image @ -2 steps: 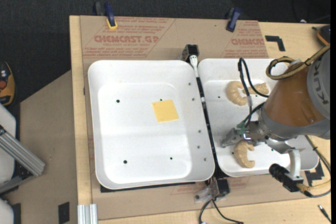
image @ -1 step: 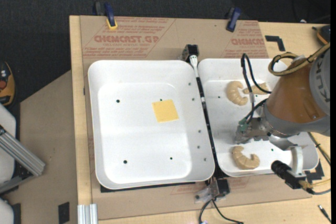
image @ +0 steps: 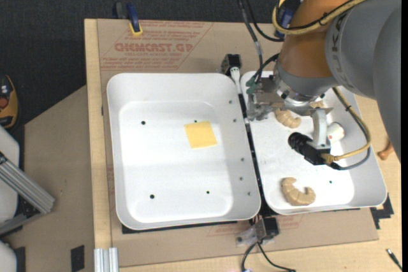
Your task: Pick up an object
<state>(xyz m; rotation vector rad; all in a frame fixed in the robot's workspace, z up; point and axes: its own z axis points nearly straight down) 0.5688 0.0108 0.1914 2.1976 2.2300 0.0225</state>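
Observation:
In the left bin (image: pixel 127 156) a flat yellow square (image: pixel 201 135) lies near the middle. The right bin (image: pixel 357 194) holds a tan croissant-shaped piece (image: pixel 298 192) near its front edge. A second tan piece (image: pixel 288 118) lies further back, partly under the wrist. A small white object (image: pixel 335 132) sits to its right. My gripper (image: pixel 255 104) hangs at the back left of the right bin, close to the wall between the bins, just left of the second tan piece. Nothing shows in its grasp.
The grey arm with its orange band (image: pixel 319 22) covers the back of the right bin. Both bins rest on a brown cardboard sheet (image: pixel 153 41). A blue and yellow clamp (image: pixel 132 17) sits at the sheet's far edge.

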